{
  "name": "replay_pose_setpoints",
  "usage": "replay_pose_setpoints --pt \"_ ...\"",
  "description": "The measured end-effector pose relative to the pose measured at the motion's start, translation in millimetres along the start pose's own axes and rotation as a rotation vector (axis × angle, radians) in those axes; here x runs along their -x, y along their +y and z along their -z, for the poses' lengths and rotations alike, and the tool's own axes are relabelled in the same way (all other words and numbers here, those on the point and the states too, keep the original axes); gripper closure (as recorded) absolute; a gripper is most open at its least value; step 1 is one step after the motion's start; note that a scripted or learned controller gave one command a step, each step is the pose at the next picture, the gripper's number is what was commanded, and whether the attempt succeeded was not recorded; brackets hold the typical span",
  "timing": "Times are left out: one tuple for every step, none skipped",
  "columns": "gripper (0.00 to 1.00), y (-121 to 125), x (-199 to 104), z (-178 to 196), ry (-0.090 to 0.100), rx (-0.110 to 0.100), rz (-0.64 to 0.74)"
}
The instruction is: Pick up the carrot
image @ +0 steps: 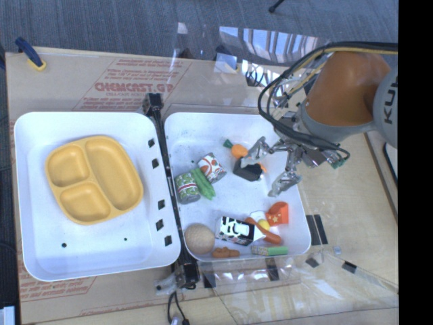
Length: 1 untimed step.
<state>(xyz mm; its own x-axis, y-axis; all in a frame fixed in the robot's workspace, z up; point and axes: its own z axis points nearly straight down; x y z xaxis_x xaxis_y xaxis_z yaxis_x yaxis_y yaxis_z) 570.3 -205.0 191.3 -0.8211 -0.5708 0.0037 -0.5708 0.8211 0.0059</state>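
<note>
A small orange carrot (238, 150) with a green top lies in the right bin (183, 131), toward its upper middle. My gripper (272, 167) hangs just to the right of it, open, its two grey fingers spread wide. One fingertip (257, 150) is close beside the carrot, while the other (285, 181) is lower right. Nothing is held between them. A black block (247, 172) lies just below the carrot, under the near finger.
The right bin also holds a small can (212, 167), a green-labelled can (187, 187), a green vegetable (203, 182), a beige ball (198, 238), a black-and-white carton (235, 229), a red strawberry (278, 213) and an orange-red piece (268, 233). The left bin (27, 181) holds a yellow divided plate (93, 179).
</note>
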Motion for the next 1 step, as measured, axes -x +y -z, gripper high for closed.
replay_pose_setpoints --pt "0.00 -31.7 37.9 -100.1 -0.005 -0.006 0.036"
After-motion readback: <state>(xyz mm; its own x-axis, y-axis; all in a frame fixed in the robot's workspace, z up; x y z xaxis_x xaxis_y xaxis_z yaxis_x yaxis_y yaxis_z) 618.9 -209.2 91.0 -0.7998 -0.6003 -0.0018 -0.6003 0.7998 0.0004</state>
